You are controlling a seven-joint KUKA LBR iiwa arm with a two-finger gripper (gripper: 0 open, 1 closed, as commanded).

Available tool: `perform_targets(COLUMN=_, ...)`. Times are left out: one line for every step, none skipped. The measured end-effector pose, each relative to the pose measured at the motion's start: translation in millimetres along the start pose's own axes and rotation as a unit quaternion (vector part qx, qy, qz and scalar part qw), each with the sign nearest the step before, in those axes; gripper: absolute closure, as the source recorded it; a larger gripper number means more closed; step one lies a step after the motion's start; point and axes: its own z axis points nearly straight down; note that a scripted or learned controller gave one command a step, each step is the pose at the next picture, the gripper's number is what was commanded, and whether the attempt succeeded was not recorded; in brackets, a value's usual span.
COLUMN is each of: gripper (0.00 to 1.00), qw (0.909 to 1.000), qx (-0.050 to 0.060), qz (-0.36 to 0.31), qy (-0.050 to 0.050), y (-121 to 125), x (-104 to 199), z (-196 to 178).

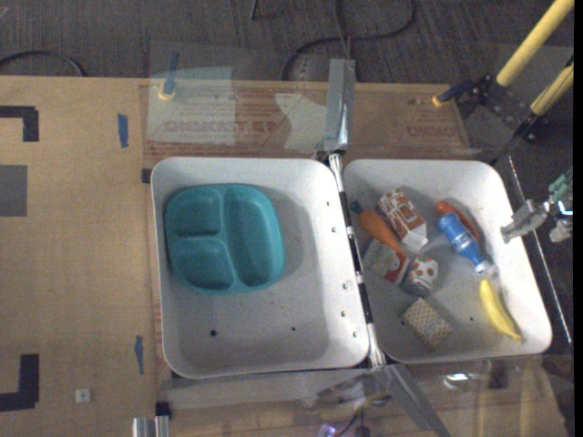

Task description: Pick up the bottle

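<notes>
The bottle (pixel 461 240) is blue with a pale cap end and lies on its side in the right bin (pixel 521 189), pointing toward the front right. An orange-red item (pixel 453 214) rests against its far end, and a banana (pixel 500 309) lies just in front of its cap. My gripper (pixel 539 215) shows at the right edge of the view, over the right bin's right rim. It is to the right of the bottle, apart from it, and blurred and partly cut off.
The right bin also holds a carrot (pixel 378 229), a red-and-white carton (pixel 404 217), a small box (pixel 383 262), a spotted can (pixel 421 276) and a tan patterned block (pixel 426 323). A teal divided plate (pixel 223 237) sits in the left bin (pixel 264 335). Yellow poles (pixel 537 33) stand at the back right.
</notes>
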Motion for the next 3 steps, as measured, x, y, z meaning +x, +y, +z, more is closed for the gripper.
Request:
perform_targets(gripper=0.0, qw=0.9999, qx=0.001, qz=0.011, qy=0.001, y=72, x=61, z=82)
perform_targets(gripper=0.0, qw=1.0, qx=-0.002, qz=0.003, qy=0.0, y=85, x=35, z=183)
perform_targets(gripper=1.0, qw=1.0, qx=-0.004, qz=0.005, qy=-0.001, y=86, x=34, z=172)
